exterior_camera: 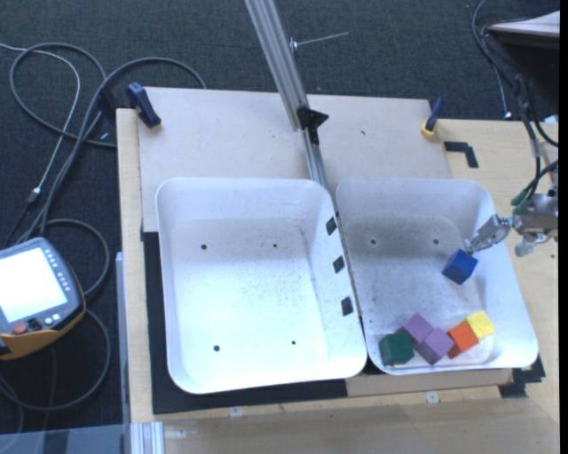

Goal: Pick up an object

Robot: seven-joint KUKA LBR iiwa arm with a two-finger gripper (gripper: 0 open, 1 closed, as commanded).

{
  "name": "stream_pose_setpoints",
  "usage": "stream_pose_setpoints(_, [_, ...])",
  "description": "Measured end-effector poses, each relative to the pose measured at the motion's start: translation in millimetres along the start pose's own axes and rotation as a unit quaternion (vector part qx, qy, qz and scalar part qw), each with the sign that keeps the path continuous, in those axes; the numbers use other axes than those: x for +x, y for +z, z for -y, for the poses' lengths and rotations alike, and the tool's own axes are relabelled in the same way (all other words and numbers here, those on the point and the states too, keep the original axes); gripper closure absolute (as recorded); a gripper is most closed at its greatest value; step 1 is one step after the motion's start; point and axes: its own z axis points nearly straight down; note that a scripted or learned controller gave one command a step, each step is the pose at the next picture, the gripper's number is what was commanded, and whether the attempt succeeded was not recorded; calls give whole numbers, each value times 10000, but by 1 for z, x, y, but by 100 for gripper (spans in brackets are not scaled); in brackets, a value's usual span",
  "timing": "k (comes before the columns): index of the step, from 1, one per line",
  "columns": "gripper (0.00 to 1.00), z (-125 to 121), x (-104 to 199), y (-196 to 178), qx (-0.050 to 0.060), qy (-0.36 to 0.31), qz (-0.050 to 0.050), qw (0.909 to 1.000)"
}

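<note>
Bright blocks against two white bins

Both bins [248, 199] are white, their floors peppered with fine dark specks. A blue block [460, 266] sits apart from a cluster of green [397, 348], purple [426, 337], orange [462, 337] and yellow [480, 324] blocks. The bench board [231, 133] is pale tan, carrying blue clamps [144, 103]; the floor [53, 27] around it is dark charcoal.

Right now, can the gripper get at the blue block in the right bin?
Probably yes. The gripper sits just above and right of the blue block, which stands apart from the other blocks clustered by the near wall, so nothing blocks the way.
</note>
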Motion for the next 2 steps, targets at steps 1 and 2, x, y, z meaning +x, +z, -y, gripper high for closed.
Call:
stream_pose_setpoints(1, [0,13,65,-5,4,-32,-15,10000])
stream_pose_setpoints(2, [0,-35,23,-16,-35,4,25,10000])
